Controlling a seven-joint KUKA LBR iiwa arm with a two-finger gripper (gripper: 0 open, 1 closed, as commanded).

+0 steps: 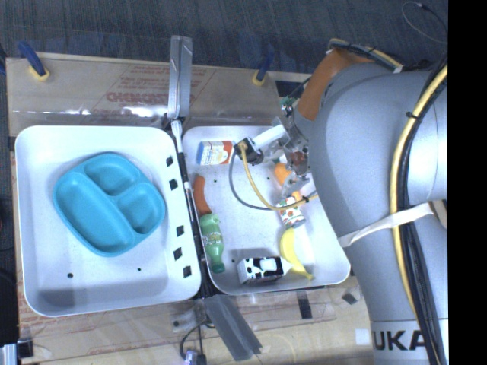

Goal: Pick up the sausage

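Observation:
The sausage (200, 194) is a short orange-brown link lying along the left wall of the right bin (236, 280), just above a green bottle (212, 242). My gripper (294, 166) hangs under the grey arm over the right side of that bin, well to the right of the sausage and apart from it. It is close to a small orange item (281, 173). A yellow cable loops from the wrist across the bin floor.
The right bin also holds a small carton (214, 153) at the back, a black-and-white box (261, 268) at the front, a banana (293, 253) and a small can (291, 216). A blue divided plate (109, 201) lies in the left bin (46, 287).

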